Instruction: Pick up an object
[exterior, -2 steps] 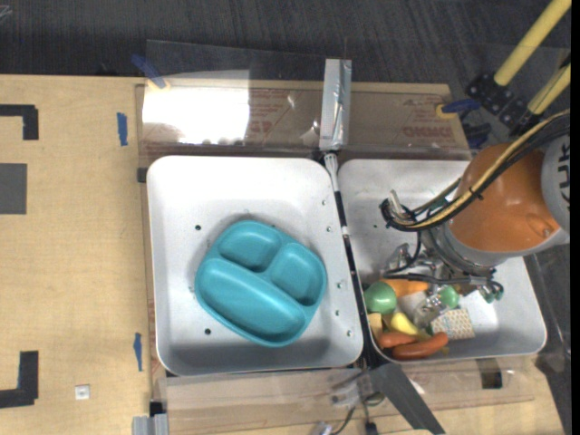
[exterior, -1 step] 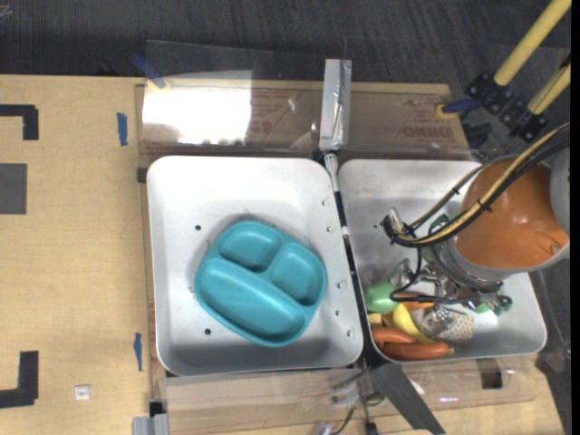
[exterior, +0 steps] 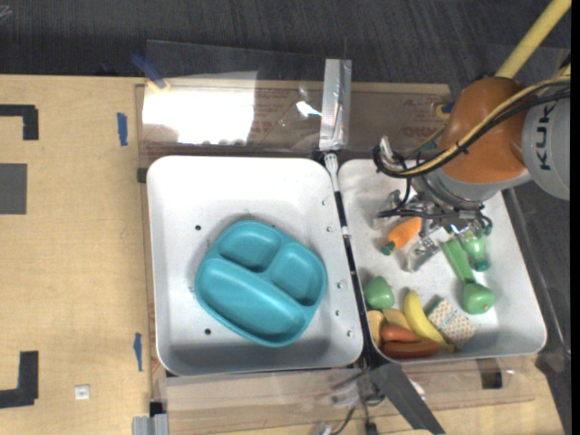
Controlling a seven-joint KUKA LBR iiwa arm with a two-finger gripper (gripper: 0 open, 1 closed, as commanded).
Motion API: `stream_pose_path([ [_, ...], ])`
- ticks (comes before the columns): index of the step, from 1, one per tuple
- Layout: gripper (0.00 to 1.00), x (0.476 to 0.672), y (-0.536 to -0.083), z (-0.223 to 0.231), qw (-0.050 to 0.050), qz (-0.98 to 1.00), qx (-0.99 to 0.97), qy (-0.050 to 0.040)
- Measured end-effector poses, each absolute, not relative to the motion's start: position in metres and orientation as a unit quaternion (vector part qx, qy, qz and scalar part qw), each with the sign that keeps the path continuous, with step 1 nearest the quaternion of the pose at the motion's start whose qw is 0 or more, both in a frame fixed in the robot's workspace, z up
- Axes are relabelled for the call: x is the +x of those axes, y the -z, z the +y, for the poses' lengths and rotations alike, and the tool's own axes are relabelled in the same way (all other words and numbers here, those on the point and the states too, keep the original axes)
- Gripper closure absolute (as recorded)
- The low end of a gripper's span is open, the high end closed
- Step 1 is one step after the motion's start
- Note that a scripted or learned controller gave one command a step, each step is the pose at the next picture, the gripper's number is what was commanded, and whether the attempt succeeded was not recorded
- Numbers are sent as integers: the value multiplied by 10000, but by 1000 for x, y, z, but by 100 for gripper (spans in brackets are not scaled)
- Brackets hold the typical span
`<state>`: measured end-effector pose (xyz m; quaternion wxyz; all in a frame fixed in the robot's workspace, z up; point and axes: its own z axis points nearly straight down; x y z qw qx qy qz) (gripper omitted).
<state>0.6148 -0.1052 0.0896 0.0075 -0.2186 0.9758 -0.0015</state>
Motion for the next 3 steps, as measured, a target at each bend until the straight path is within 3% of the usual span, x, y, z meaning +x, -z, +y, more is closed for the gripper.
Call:
stream_pose_path([
  [1,100,619,-104,-104,151,9760,-2173,22],
  [2,100,671,-235,-64,106,9774,-2111,16],
  [3,100,669,-292,-123,67,9607,-2775,22],
])
